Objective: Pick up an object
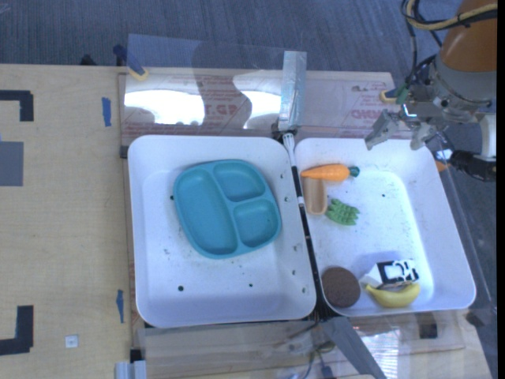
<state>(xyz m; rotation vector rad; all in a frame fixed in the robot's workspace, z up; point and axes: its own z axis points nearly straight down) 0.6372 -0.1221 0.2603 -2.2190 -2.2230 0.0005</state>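
Clearly the task is at its first step: the claw [402, 133] hangs above the far edge of the right bin [442, 212], released, its two fingers spread apart with nothing between them. No object is picked yet. Nearest to the claw, a little toward the left and lower in the view, lies the carrot [326, 173], with a small tan cup [315, 197] and a green leafy piece [342, 212] just beyond it. Farther from the claw, at the near edge, sit the banana [393, 294] and a brown round thing [341, 285]. I judge the next move must bring the claw down over one object, probably the carrot, and line the fingers across its thin side before closing.
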